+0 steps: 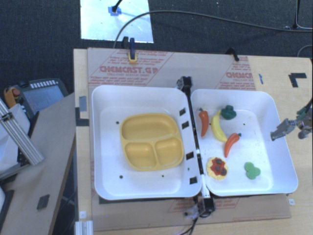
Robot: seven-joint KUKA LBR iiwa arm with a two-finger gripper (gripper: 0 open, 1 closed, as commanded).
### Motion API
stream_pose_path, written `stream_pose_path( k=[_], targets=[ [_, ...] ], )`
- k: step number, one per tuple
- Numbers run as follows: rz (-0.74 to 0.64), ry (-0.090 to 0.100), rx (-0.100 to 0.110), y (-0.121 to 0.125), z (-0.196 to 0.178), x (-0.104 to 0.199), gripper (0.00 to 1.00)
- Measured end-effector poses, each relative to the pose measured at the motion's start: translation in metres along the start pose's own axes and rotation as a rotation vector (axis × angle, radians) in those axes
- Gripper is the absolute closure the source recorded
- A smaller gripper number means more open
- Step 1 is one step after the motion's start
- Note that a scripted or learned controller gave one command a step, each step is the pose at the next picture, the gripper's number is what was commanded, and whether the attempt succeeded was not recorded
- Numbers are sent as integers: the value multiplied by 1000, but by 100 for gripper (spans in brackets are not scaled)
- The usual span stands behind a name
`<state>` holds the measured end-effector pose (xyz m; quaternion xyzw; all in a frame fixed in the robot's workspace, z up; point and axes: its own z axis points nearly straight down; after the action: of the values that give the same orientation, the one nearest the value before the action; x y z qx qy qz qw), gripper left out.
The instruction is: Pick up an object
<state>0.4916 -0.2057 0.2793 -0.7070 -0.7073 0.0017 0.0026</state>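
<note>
Six small toy foods lie loose in the right bin (266,102), all apart enough to be taken singly: a red pepper (204,122), a yellow banana (218,128), a dark green piece (228,113), an orange-red pepper (231,144), a round pizza piece (217,168), and a light green piece (252,170). The left bin (105,106) holds a yellow divided tray (148,141), likely the drop place. My gripper (283,129) hangs at the right bin's right rim, above the wall, well apart from every toy. Nothing sits between my fingers; how far they are parted I cannot tell at this size. Nearest target, by my judgement: the light green piece. Pick not yet begun.
</note>
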Motion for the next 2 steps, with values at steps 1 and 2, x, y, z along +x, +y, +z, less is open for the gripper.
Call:
stream_pose_path(
  k=[1, 2],
  targets=[
    [-3, -2, -8, 2, -4, 1, 0],
    [-1, 0, -3, 2, 56, 8, 0]
  ],
)
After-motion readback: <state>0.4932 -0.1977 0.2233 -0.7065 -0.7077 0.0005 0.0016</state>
